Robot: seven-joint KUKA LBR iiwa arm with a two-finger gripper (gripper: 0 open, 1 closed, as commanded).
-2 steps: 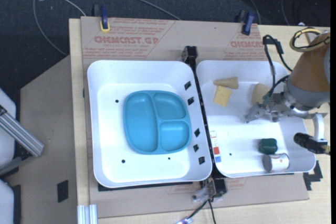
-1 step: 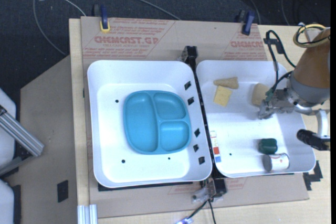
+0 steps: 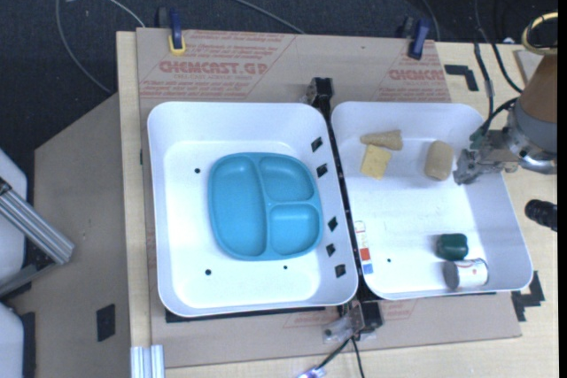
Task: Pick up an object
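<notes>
Two bins, my gripper (image 3: 469,165) over the right one
Left bin (image 3: 168,190) holds a blue divided plate (image 3: 264,205); right bin (image 3: 496,226) holds tan pieces (image 3: 381,140), a green block (image 3: 453,245) and a white tube (image 3: 468,273)

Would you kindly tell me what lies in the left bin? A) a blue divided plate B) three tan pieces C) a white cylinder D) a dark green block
A: the blue divided plate sits alone in the left bin, while the tan pieces, green block and cylinder lie in the right bin.
</notes>
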